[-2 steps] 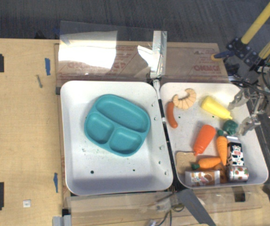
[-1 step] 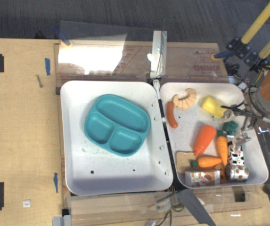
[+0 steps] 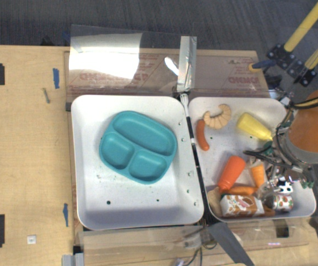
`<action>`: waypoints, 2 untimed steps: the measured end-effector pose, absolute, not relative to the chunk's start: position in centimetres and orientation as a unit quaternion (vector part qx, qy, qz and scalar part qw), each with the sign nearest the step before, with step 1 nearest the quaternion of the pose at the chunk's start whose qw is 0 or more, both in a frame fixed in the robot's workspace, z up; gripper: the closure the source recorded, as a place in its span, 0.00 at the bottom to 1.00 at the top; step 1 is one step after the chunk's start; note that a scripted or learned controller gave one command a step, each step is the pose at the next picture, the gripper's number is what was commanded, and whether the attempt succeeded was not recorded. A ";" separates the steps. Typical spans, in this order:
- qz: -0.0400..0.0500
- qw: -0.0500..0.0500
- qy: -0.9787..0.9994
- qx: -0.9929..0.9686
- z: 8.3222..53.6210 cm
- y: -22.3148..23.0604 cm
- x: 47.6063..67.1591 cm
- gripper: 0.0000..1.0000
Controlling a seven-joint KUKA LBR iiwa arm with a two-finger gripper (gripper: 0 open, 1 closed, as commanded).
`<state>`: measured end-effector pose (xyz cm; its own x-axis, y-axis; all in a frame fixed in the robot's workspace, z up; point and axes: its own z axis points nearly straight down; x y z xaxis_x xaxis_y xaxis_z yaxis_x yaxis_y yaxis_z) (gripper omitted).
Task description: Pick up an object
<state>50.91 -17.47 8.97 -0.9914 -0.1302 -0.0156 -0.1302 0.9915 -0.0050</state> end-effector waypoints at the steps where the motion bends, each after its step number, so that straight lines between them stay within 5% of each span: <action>1: -0.003 0.014 0.998 -0.066 10.2 -17.4 51.3 1.00; 2: -0.001 0.007 1.000 0.018 24.9 -14.2 55.1 1.00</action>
<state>55.11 -14.19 24.86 -0.9993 0.0353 -0.0142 0.0353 0.9994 -0.0010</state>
